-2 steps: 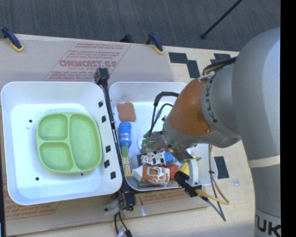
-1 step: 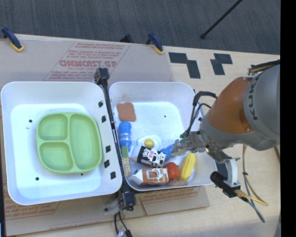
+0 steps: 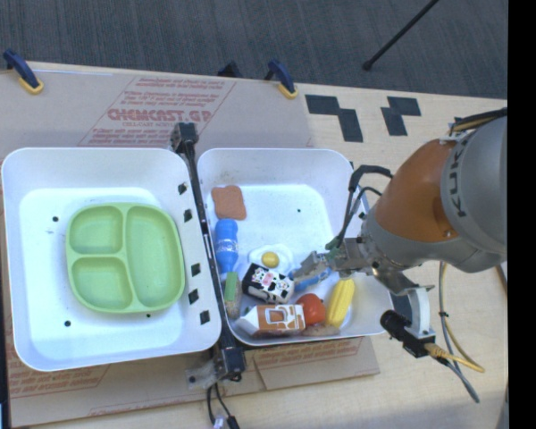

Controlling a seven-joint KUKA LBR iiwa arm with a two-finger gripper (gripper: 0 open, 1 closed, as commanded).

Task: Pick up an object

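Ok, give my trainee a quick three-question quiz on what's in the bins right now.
1. True or false: the green divided plate lies in the left bin.
2. Which toy lies nearest the gripper? A) brown patty B) fried egg C) blue bottle
3. Fill in: the yellow corn cob lies beside the red ____.

Key: 1 true; 2 B; 3 tomato.

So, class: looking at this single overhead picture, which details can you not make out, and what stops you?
- Gripper, camera view: too small and dark to show its finger state.
- Carton: label print too small and blurred to read.
- Arm: base cut off at the right.
- Blue bottle: far side lies against the bin wall.
- Cow toy: markings too small to make out.
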